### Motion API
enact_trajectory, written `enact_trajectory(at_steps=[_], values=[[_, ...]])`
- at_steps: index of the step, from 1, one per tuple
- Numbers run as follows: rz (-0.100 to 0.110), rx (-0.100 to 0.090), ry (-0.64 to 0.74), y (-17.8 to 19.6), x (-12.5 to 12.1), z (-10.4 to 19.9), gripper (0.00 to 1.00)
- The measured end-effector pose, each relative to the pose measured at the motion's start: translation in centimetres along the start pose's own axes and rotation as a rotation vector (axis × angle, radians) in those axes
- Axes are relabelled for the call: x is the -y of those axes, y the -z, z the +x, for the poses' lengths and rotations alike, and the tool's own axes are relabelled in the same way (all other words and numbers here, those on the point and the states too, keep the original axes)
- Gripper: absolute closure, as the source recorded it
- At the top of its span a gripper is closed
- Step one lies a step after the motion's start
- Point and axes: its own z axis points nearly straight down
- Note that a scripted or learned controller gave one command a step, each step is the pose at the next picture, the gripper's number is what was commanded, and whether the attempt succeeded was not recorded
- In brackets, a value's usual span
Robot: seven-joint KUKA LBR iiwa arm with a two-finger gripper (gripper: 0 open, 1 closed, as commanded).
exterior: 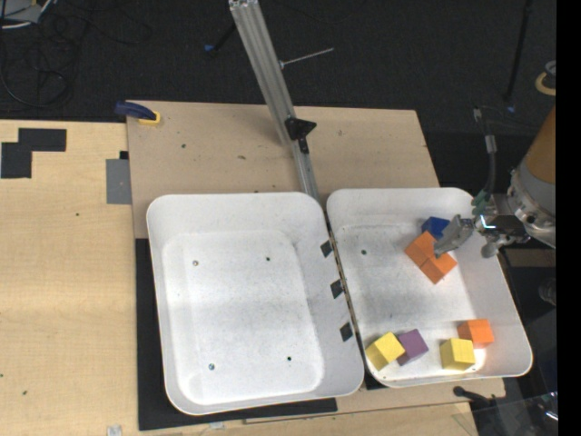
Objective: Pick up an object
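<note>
Tool low over the right bin, finger state impossible to tell. Orange block directly beneath, blue block just behind it. Best to centre squarely over the orange block, clear of the blue one, before closing. Counted: two orange, two yellow, one purple, one blue.

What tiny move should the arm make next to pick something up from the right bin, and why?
Probably a short descent onto the large orange block. The pincer sits at that block's upper right edge, between it and the blue block, and nothing is visibly held. Centring slightly left over the orange block first would likely avoid catching the blue one.
</note>
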Motion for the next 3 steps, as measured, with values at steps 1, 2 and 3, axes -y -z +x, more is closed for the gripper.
enact_trajectory(at_steps=[1,2,3], values=[[-0.005,0.001,-0.002,0.2,-0.1,-0.1,0.0],[0.0,0.0,-0.002,-4.2,0.0,-0.3,0.0],[0.001,-0.001,-0.001,-8.6,0.1,0.2,0.0]])
